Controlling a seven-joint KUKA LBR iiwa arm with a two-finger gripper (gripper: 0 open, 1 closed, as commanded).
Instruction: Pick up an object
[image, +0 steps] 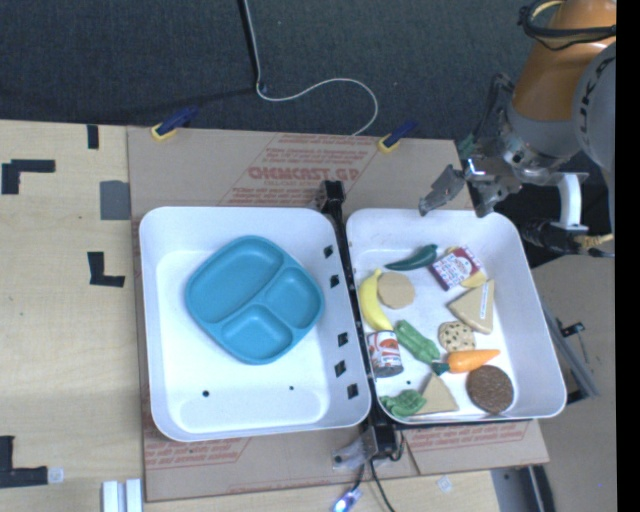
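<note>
Two bins: white, shallow, side by side on a cardboard sheet (300, 170), their inner rims meeting along a line of black clips.
Left bin (160, 300): holds one blue tray (253, 298), smooth plastic, rounded, three wells, turned askew; wide bare floor lies below it and to its left.
Right bin (535, 320): crowded with toy food; bare floor shows along the back rim and in the far right corner.
Banana (372, 302): yellow, curved, just beside the inner rim.
Can (386, 353): small, red and white, lying below the banana.
Pepper (412, 259): dark green, glossy, tapered, nearest the back rim.
Cookie (396, 291): tan disc touching the banana.
Packet (455, 268): red and white, right of the pepper.
Cheese (474, 305): pale wedge below the packet.
Carrot (470, 360): orange, pointing right.
Patty (490, 389): brown, rough disc near the front rim.
Gripper (462, 192): above the right bin's back rim, over cardboard; its two dark fingers are spread apart with nothing between them, well clear of the food.
</note>
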